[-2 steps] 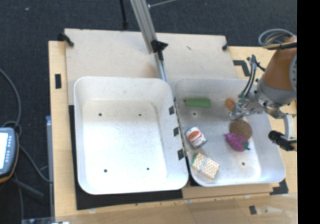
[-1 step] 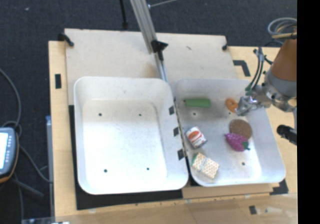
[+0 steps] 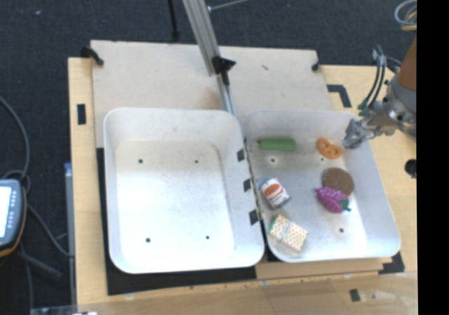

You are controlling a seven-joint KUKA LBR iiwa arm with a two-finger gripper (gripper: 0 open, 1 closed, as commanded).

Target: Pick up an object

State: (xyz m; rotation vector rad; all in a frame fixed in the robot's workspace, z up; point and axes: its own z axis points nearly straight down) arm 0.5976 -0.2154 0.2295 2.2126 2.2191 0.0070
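The right bin (image 3: 382, 233) holds several small objects: a green bar (image 3: 276, 144), an orange pretzel-like piece (image 3: 327, 147), a brown round disc (image 3: 338, 179), a purple grape bunch (image 3: 332, 198), a red and white can (image 3: 274, 193) and a checkered box (image 3: 288, 233). My gripper (image 3: 353, 135) hangs over the bin's upper right rim, just right of the orange piece, with nothing seen between its fingers.
The left bin (image 3: 175, 191) lies beside the right one. A slanted metal post (image 3: 203, 26) rises from the back of the bench between the bins. Cables and a handheld device (image 3: 8, 212) lie off the bench at left.
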